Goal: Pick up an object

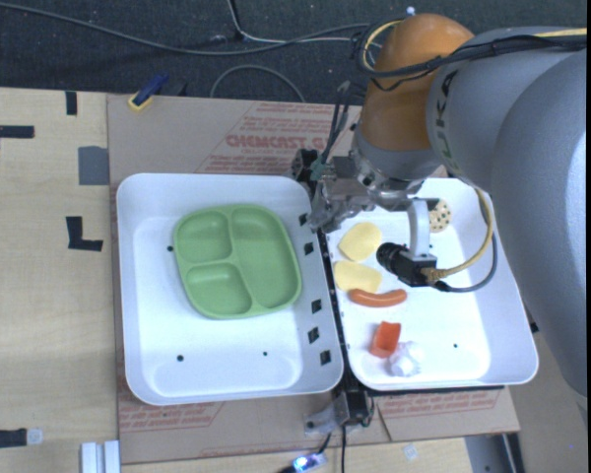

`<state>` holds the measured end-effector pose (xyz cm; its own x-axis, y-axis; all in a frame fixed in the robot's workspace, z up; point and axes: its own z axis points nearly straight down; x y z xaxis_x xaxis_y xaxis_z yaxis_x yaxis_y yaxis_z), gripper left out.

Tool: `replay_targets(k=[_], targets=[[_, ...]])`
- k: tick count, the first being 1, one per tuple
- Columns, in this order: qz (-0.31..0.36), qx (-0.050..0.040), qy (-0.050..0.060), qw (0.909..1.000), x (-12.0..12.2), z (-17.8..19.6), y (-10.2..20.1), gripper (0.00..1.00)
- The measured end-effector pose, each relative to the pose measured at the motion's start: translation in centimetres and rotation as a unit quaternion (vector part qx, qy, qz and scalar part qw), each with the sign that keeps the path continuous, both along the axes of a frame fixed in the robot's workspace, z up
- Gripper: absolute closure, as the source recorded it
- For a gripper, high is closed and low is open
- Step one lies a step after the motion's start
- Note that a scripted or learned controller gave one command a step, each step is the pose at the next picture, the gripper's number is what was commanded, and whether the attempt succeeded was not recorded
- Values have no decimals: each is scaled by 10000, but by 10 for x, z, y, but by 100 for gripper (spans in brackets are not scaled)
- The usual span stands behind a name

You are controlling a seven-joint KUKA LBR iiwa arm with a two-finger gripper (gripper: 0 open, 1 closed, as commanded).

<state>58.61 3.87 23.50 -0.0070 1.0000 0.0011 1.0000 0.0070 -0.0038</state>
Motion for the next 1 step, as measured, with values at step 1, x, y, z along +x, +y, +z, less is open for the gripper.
replay_targets(k=[1], targets=[[-4, -4, 2, 10000, 24, -1, 41, 100]])
